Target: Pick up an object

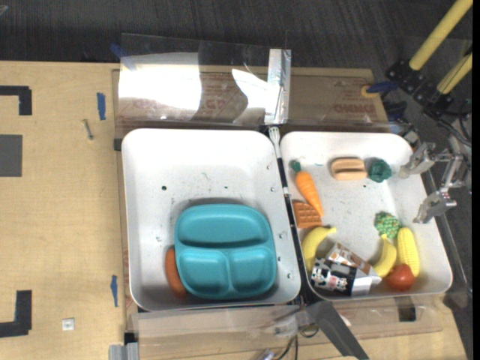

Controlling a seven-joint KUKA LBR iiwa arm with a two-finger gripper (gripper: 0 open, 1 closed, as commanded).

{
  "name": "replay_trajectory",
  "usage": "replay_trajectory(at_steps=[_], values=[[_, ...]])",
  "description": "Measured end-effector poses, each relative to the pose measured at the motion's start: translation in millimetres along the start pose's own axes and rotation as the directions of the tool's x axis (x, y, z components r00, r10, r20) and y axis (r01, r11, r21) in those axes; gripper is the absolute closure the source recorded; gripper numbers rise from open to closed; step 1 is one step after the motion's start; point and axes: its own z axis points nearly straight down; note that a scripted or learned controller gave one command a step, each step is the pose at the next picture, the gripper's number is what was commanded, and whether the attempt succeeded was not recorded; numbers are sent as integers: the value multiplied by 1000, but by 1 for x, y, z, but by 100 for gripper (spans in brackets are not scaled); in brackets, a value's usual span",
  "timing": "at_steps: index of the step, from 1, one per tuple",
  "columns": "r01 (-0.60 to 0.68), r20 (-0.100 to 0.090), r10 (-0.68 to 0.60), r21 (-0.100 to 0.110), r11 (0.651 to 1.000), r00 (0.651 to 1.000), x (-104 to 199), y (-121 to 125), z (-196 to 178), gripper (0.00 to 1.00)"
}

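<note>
The hand (pixel 439 178) hangs at the right rim of the right bin (pixel 352 139), a thin metal frame against clutter; whether it is spread or pressed together I cannot tell, and nothing shows in its grip. The nearest pickable things lie just left and below it: a corn cob (pixel 407 250), its long axis running toward the bin's near wall, a green piece (pixel 386 223), and a banana (pixel 385 258). The bin floor is smooth white plastic. Room is tight at that corner, roomier mid-bin.
</note>
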Motion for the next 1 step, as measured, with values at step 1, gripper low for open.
replay_trajectory(at_steps=[1], values=[[115,7,-115,3,993,993,31,-30,141,0]])
